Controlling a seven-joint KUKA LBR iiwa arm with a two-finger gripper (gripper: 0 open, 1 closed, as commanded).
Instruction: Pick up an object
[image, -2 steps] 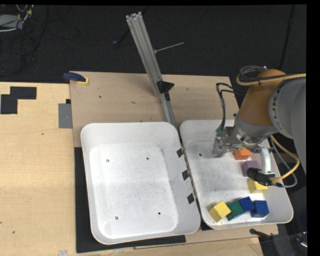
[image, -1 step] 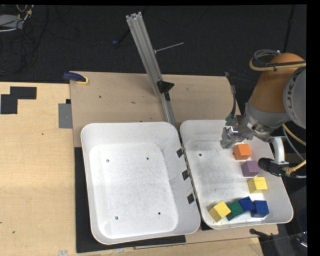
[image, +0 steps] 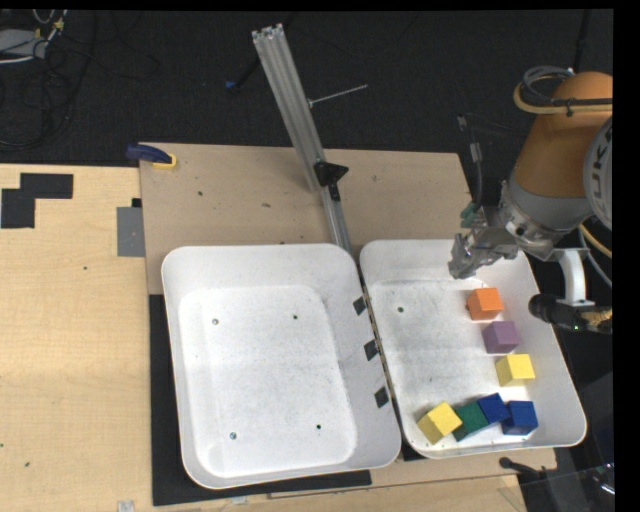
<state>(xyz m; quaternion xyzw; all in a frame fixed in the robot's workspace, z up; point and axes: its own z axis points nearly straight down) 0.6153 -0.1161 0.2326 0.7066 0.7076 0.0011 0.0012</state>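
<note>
Several small blocks lie in the right bin (image: 420, 330). An orange block (image: 485, 302) sits near its far right, with a purple block (image: 500, 336) and a yellow block (image: 516, 368) below it. Along the near edge lie another yellow block (image: 438, 421), a green block (image: 470, 418) and two blue blocks (image: 508, 412). My gripper (image: 466, 258) hangs over the far part of the right bin, up and to the left of the orange block. Nothing shows between its fingers.
The left bin (image: 265, 360) stands beside the right one, joined by black clips (image: 371, 348). A slanted metal rail (image: 300, 120) rises behind the bins. The arm's orange band (image: 560, 130) is at the upper right.
</note>
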